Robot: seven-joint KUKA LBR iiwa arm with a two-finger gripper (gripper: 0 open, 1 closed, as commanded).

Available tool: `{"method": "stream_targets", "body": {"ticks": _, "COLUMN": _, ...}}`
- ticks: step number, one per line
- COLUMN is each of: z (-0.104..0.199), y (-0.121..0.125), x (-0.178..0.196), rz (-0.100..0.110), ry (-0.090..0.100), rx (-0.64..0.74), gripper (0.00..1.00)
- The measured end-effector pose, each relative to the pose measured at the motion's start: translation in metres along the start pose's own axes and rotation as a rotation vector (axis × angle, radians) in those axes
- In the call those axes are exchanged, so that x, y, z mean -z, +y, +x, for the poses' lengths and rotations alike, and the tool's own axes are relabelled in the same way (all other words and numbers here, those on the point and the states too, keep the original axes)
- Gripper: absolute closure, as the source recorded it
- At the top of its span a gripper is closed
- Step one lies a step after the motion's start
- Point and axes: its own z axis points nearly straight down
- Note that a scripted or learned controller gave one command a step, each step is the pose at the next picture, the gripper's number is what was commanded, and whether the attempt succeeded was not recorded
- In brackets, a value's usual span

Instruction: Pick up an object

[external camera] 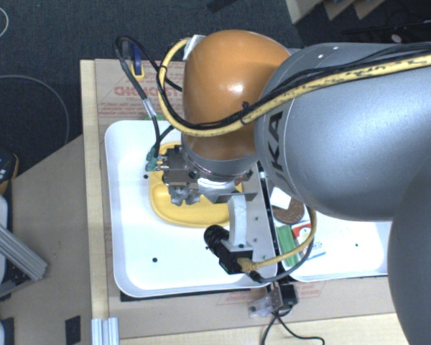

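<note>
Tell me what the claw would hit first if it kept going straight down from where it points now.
Probably the yellow object in the left bin: the claw points down right over it. The wrist hides its tips, so depth is unclear.

- The arm (359, 121) looks like smooth grey metal; its orange band (226, 85) shines glossy.
- The left bin (129, 214) is smooth white plastic.
- The yellow object (169, 207) looks like matt plastic.

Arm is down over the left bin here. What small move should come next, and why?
Probably a short straight lift to check the grasp. The arm's orange wrist sits low over the yellow object in the left bin, hiding the gripper, so contact cannot be judged until it rises.
</note>
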Motion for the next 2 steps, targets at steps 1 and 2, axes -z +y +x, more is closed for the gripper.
{"method": "stream_targets", "body": {"ticks": 1, "z": -0.034, "y": 0.0082, "x": 0.1399, "rz": -0.027, "ry": 0.01, "rx": -0.001, "gripper": 1.0}}
{"method": "stream_targets", "body": {"ticks": 2, "z": -0.0312, "y": 0.0067, "x": 0.1419, "rz": -0.013, "ry": 0.003, "rx": 0.004, "gripper": 1.0}}
